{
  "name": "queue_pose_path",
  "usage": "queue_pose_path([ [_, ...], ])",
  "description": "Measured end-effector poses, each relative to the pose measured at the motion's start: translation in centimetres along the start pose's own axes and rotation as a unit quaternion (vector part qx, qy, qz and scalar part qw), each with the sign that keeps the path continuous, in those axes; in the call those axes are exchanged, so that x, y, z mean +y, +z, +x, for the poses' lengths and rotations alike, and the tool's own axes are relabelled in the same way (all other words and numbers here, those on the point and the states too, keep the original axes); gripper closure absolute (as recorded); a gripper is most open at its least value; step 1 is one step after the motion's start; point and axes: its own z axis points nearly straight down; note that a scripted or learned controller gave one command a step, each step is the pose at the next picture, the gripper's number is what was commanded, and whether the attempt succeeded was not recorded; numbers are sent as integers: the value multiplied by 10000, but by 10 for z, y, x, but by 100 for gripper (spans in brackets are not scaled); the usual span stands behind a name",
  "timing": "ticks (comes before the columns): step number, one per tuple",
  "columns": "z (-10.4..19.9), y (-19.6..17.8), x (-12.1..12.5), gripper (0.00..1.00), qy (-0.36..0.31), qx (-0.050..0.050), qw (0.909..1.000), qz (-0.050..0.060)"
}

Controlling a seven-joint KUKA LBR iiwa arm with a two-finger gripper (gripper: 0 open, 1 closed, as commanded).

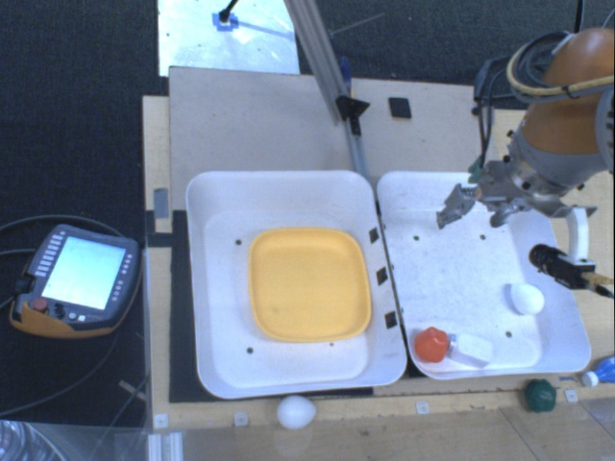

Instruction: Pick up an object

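Note:
My gripper hangs over the back of the right bin, its two grey fingers spread open with nothing between them. Near the bin's right side, in front of the gripper, lies a small white egg-shaped object. At the front edge rest an orange-red round object and a pale clear piece touching it on its right. A square yellow plate lies flat in the middle of the left bin.
A white egg and a dark green ball sit on the bench in front of the bins. A teach pendant lies far left. A slanted metal pole rises behind the bins.

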Motion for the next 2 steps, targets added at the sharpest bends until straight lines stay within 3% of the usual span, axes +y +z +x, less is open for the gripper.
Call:
queue_pose_path([
  [2,1,101,3,0,4,1,10000,19],
])
